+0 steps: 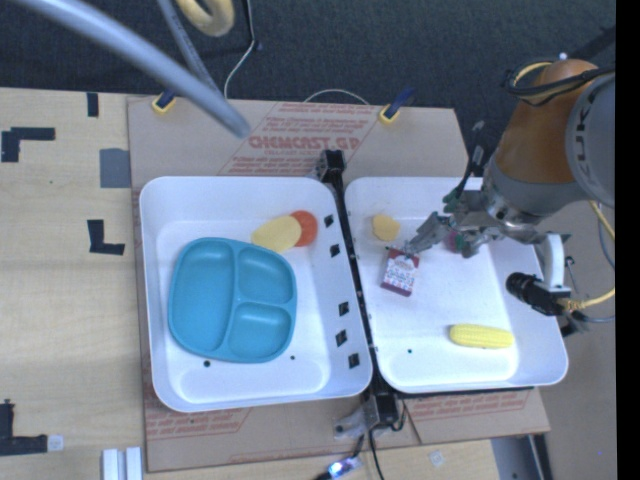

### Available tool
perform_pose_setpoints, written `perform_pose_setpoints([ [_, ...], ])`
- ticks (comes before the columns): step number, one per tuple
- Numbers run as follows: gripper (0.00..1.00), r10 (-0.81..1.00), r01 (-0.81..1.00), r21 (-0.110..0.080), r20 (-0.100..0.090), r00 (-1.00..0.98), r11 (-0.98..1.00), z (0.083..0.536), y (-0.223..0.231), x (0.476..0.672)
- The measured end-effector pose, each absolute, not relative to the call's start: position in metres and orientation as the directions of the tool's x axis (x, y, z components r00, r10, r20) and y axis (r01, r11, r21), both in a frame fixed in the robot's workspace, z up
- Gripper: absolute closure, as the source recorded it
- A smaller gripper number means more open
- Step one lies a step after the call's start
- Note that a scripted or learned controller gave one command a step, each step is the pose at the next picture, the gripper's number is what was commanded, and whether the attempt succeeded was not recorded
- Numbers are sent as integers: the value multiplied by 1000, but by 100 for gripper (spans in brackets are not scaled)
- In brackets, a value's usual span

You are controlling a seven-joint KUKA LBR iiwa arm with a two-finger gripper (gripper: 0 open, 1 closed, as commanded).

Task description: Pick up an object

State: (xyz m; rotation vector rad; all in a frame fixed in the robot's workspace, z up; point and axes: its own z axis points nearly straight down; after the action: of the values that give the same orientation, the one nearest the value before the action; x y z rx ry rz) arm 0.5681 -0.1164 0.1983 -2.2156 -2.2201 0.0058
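Note:
In the right bin [520, 368], a small red and white packet [399, 274] lies near the left wall. A small yellow piece [385, 228] sits above it, and a yellow corn cob [481, 337] lies toward the front. My gripper [428, 236] reaches in from the right, low over the bin. Its tip is just above and to the right of the packet, very close to the packet's top edge. Whether it touches the packet is unclear.
The left bin [160, 218] holds a blue divided plate [233, 299], with a pale yellow piece [276, 233] and an orange piece [305, 226] behind it. A black divider [345, 268] runs between the bins. A black fitting [530, 291] on the arm hangs over the right bin's right side.

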Motion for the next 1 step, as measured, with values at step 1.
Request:
perform_pose_setpoints([
  [1, 0, 1000, 1000, -9, 1, -1, 1, 150, -120, 572],
])
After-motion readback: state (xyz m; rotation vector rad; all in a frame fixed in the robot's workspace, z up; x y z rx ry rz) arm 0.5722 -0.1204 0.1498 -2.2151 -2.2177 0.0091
